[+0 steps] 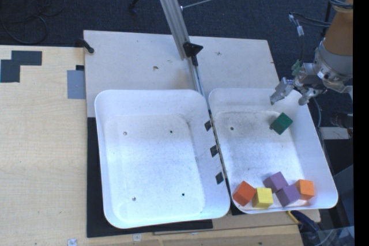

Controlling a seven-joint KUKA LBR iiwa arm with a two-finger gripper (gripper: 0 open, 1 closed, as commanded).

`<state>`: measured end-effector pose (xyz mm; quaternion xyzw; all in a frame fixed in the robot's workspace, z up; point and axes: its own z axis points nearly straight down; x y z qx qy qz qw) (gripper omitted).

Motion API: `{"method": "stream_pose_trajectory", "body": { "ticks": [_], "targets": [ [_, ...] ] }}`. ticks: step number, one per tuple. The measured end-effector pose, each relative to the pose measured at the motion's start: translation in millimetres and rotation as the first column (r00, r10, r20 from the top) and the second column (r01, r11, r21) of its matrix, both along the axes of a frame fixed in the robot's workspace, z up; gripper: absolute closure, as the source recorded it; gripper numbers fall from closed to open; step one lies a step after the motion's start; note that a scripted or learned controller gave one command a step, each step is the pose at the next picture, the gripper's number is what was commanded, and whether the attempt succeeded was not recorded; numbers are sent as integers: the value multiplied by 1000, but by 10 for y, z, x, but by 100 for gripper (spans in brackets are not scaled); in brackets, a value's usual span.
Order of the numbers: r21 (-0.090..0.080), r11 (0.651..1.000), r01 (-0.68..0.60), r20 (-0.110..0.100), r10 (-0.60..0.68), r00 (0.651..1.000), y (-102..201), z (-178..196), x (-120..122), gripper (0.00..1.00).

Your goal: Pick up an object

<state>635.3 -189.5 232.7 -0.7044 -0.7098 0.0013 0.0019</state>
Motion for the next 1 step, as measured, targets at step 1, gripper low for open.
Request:
{"method": "stream_pose_trajectory", "body": {
  "ticks": [1],
  "targets": [
    [3,1000,4,-6,-4,1000,681,-1277,-88,0]
  ]
}}
